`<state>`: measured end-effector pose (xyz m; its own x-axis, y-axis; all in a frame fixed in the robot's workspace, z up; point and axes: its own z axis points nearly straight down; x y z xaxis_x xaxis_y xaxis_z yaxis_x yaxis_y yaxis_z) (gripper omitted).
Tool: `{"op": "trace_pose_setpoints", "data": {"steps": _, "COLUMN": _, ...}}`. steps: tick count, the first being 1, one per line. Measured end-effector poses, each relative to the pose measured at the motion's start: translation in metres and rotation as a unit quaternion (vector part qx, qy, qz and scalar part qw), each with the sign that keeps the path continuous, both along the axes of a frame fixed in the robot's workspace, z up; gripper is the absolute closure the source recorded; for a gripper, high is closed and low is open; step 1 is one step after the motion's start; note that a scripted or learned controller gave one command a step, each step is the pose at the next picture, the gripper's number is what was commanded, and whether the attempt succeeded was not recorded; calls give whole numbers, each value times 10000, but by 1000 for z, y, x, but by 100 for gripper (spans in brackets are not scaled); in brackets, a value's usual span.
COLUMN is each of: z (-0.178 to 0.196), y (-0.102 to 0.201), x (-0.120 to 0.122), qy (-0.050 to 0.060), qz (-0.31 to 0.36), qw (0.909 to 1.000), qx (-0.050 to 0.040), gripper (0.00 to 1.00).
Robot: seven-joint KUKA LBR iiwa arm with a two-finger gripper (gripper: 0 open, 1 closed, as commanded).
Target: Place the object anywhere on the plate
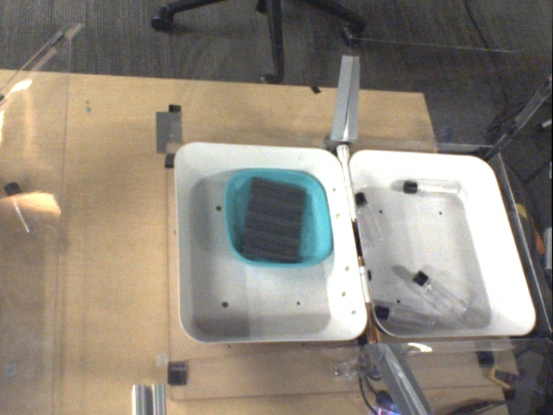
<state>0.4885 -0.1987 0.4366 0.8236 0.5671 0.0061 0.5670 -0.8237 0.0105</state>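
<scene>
A dark grey ribbed block (275, 220) lies flat on a turquoise plate (323, 232). The plate rests in the upper middle of the left white bin (203, 309). The block covers most of the plate's centre, with the turquoise rim showing all round it.
The right white bin (484, 232) holds clear plastic tubes with black caps, one near its top (429, 186) and another near its lower middle (436, 290). A metal post (346, 102) stands behind the seam between the bins. An office chair base (272, 15) sits on the floor beyond the bench.
</scene>
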Motion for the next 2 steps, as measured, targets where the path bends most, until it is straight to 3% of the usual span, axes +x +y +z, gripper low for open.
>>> {"op": "trace_pose_setpoints", "data": {"steps": 1, "z": -1, "y": 82, "x": 1, "qy": -6, "qz": -592, "qw": 9982, "qx": 15, "gripper": 0}}
{"op": "trace_pose_setpoints", "data": {"steps": 2, "z": 0, "y": 23, "x": 0, "qy": -7, "qz": -1336, "qw": 9910, "qx": 15, "gripper": 0}}
